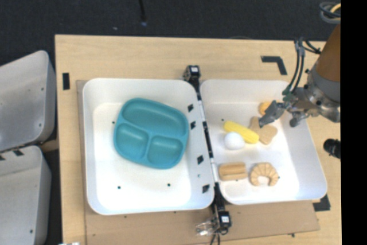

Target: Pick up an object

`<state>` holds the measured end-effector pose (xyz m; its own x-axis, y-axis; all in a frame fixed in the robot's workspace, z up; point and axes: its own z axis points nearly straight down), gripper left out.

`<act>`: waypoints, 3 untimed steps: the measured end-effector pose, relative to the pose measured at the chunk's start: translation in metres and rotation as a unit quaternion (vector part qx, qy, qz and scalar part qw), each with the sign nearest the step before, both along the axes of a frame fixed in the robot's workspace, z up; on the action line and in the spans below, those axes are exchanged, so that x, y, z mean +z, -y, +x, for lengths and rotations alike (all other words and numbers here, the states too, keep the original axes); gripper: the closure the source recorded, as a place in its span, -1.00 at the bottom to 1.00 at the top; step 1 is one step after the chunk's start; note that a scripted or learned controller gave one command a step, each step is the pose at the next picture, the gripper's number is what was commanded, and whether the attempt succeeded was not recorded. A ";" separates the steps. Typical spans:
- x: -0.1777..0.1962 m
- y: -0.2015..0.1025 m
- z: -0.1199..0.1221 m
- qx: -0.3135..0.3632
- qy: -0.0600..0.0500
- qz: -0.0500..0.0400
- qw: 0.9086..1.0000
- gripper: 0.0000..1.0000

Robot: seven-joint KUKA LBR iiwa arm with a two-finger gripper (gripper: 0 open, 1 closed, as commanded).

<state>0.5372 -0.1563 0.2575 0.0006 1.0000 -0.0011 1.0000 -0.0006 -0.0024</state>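
Left bin (97, 192): teal divided plate (151, 132). Right bin (304, 175): banana (241, 132), white egg (233, 140), bread roll (232, 171), croissant (264, 174), tan pieces. Gripper (268, 116) low over tan piece (267, 135), beside banana.

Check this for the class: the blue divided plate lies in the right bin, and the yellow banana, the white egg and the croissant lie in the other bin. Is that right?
Not quite. The camera view shows the blue divided plate in the left bin, not the right. The yellow banana, the white egg and the croissant do lie in the other bin, the right bin.
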 end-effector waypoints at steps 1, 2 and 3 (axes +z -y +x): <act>-0.059 -0.004 -0.007 0.000 -0.001 0.000 1.000 -1.00; -0.103 0.000 -0.013 0.000 0.000 0.000 1.000 -1.00; -0.090 0.001 -0.011 -0.003 0.004 0.000 1.000 1.00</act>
